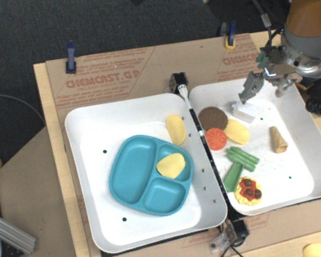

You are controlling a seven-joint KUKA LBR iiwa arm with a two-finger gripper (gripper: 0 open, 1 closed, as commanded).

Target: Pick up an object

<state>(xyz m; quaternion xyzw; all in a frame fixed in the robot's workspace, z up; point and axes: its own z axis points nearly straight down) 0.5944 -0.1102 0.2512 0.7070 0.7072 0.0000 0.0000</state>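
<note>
Resting on brown cardboard (132,74), two white bins (97,185).

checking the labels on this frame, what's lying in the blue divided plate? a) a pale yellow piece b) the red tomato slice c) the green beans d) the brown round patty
a, since a pale yellow piece lies in a compartment of the blue divided plate in the left bin, while the tomato slice, green beans and brown patty lie in the right bin.

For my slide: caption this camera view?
Gripper hovers over right bin of toy food; blue tray sits in left bin.
</note>
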